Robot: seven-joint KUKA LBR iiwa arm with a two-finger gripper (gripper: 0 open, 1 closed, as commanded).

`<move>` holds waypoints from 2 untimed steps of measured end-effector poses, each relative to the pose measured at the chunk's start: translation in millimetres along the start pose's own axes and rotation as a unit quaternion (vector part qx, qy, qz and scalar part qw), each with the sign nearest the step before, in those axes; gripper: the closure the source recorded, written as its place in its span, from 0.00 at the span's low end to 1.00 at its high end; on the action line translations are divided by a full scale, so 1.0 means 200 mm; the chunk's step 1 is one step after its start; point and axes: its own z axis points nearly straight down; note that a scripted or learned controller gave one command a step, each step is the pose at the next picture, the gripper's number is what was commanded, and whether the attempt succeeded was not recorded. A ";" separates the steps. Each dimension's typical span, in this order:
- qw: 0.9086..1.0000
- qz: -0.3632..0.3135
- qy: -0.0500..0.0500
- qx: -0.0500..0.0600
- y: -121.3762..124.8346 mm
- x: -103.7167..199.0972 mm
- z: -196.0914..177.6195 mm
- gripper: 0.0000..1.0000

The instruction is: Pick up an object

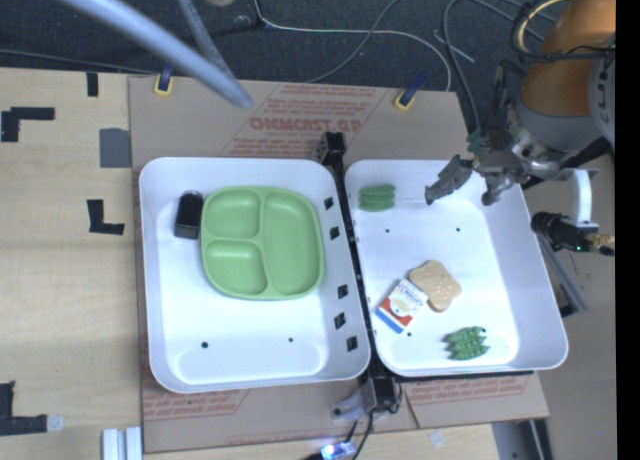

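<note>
Camera view: pincer (466,181) spread open, unladen, just right of green round piece (376,197).

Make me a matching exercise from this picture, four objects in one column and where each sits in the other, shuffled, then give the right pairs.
Things:
1. green divided plate
2. black block
3. round green piece
4. green pea pods

Places:
A. right bin, far left corner
B. left bin, middle
C. right bin, near right corner
D. left bin, against the plate's left edge

Pairs: 1-B, 2-D, 3-A, 4-C
</note>
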 end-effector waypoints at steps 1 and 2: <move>1.000 -0.002 -0.001 -0.006 0.01 0.00 -0.04 0.00; 1.000 -0.002 -0.001 -0.004 0.04 0.04 0.21 0.00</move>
